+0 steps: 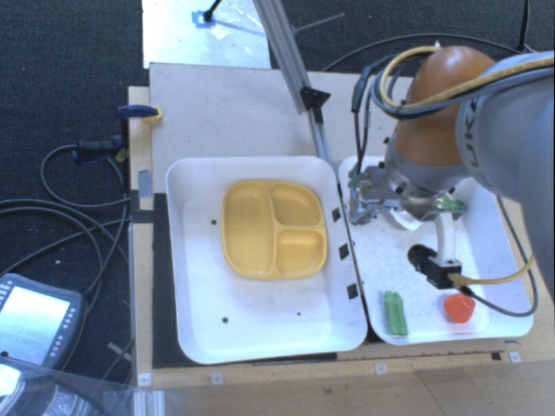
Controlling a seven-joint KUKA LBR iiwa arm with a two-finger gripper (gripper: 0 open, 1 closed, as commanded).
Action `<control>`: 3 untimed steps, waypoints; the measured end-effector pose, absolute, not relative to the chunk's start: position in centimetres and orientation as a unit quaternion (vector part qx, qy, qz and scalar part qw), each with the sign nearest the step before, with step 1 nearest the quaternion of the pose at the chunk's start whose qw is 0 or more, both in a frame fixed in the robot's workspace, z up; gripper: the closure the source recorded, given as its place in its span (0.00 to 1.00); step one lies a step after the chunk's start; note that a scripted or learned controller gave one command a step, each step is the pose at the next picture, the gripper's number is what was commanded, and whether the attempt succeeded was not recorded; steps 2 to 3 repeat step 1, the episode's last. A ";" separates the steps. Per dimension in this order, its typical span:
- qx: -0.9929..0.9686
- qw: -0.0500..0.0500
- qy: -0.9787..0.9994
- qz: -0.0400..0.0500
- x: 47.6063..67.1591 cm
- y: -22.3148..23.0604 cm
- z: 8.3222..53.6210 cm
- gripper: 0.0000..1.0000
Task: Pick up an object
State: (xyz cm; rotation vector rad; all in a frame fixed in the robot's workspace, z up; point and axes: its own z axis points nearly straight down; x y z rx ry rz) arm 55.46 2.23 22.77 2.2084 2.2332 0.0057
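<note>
Camera view, left to right. At far left we see a teach pendant (pixel 30 319) on the dark floor, with black cables (pixel 61 224) looping above it. A blue-handled clamp (pixel 139 111) sits on the bench's left edge.

Left bin (pixel 195 319): we note one yellow divided plate (pixel 276 230) lying flat, a little above the bin's centre and toward its right side. It has three compartments, and nothing touches it.

A grey metal pole (pixel 286 42) slants down from the top and ends near the gap between the two bins.

Right bin (pixel 381 267): the arm (pixel 494 120) reaches in from the right, and its orange band (pixel 442 102) shows above the wrist. Yellow and black cables wrap over the wrist. The gripper (pixel 364 204) hangs over the bin's upper left part, just beside the wall shared with the left bin. We cannot tell whether it is open or closed, because the wrist body hides most of it from above. We see no object in it. We also cannot tell whether it touches the bin floor.

A black fitting (pixel 431 267) with a yellow cable hangs below the wrist, over the middle of the bin.

The pickable items lie along the right bin's near edge. A green object (pixel 395 312), long and narrow, sits at lower left. An orange object (pixel 459 308), small and rounded, sits at lower right. The two are apart from each other, and both are well apart from the gripper.
</note>
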 end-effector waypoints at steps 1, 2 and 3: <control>0.703 0.000 0.711 0.001 55.8 7.2 21.9 1.00; 0.703 0.000 0.711 0.001 55.8 7.2 21.9 1.00; 0.703 0.000 0.711 0.001 55.8 7.2 21.9 1.00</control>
